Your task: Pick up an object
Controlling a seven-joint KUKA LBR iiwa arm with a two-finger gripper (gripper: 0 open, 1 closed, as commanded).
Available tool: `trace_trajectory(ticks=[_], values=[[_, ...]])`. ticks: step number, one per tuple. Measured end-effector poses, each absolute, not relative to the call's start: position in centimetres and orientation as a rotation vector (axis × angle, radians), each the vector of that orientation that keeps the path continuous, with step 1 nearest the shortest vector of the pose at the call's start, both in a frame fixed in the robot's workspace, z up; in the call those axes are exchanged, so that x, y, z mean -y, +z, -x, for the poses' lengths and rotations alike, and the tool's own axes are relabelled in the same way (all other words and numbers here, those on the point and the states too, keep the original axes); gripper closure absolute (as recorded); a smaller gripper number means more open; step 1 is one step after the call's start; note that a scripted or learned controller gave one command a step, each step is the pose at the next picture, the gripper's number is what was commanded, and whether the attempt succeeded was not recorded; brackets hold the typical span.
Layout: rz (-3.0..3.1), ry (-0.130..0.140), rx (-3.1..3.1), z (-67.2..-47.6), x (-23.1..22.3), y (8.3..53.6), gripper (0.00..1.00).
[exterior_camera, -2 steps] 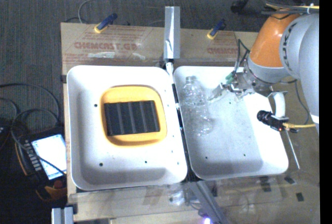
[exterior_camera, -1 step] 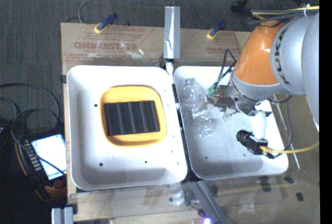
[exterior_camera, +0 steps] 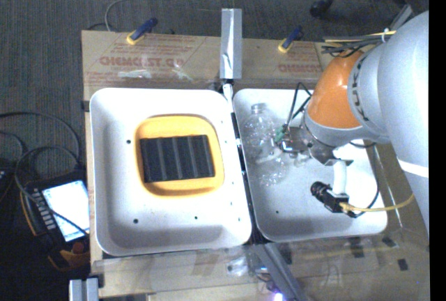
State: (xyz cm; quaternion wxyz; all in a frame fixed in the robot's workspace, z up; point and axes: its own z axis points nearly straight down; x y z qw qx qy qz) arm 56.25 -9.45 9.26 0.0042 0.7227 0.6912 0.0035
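**Bottle in the right bin, arm above it**

Clear crumpled plastic bottle (exterior_camera: 263, 143), one only, lies in the right white bin (exterior_camera: 362, 226), against that bin's left side, its cap end toward the far wall. One yellow-rimmed rectangular tray with a dark ribbed inset (exterior_camera: 179, 155) lies flat in the middle of the left white bin (exterior_camera: 111, 209). The two bins sit side by side, touching along their inner edges. One grey arm with an orange band (exterior_camera: 334, 99) reaches in from the right over the right bin. Its gripper (exterior_camera: 296, 143) hangs just beside the bottle's right side; whether it touches the bottle, and how the pincer stands, open or closed, cannot be told from this slant.
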Motion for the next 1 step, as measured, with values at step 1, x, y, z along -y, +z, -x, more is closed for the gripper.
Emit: trace_trajectory(ticks=[1], values=[[-2.033,0.007,-2.38,-62.37,12.05,9.13,0.0]])
